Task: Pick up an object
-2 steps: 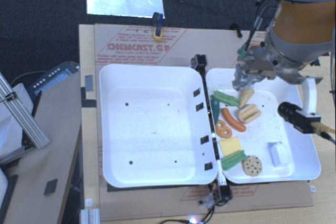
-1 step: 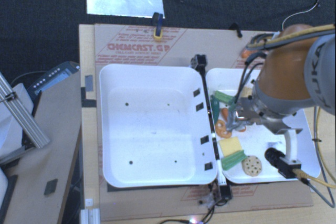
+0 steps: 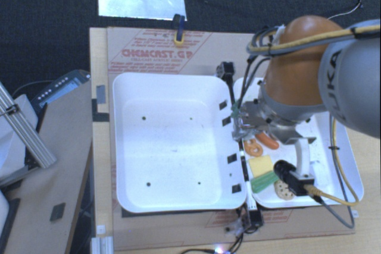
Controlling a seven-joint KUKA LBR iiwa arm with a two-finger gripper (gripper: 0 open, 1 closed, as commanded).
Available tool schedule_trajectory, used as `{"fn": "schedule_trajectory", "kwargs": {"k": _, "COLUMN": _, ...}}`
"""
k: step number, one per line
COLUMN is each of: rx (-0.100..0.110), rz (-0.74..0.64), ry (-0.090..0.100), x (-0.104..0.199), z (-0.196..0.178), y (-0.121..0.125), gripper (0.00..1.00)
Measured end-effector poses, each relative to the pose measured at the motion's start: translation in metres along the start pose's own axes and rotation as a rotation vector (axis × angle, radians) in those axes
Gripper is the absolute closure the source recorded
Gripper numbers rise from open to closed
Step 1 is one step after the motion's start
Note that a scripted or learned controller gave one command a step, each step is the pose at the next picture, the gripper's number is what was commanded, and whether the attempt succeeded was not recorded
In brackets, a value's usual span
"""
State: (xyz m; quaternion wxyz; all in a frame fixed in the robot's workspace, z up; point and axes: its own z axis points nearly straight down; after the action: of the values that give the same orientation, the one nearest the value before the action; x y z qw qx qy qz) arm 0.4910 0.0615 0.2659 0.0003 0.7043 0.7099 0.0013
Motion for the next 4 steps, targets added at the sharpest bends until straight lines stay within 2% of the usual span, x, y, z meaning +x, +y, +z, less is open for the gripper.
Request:
{"fn": "schedule_trajectory", "kwargs": {"k": 1, "rx": -0.003, "rz": -0.002, "ry": 0.001, "x": 0.064, "z": -0.024, "y": 0.021, "gripper": 1.0}}
{"fn": "schedule_trajectory", "kwargs": {"k": 2, "rx": -0.014, "rz": -0.003, "ry": 0.007, "x": 0.109, "z": -0.172, "y": 0.002, "gripper": 1.0}}
{"fn": "schedule_trajectory", "kwargs": {"k": 3, "rx": -0.006, "rz": 0.008, "ry": -0.001, "x": 0.112, "z": -0.188, "y": 0.12, "gripper": 1.0}}
{"fn": "schedule_trajectory", "kwargs": {"k": 4, "rx": -0.008, "rz": 0.0, "ry": 0.002, "x": 0.159, "z": -0.228, "y": 0.181, "gripper": 1.0}}
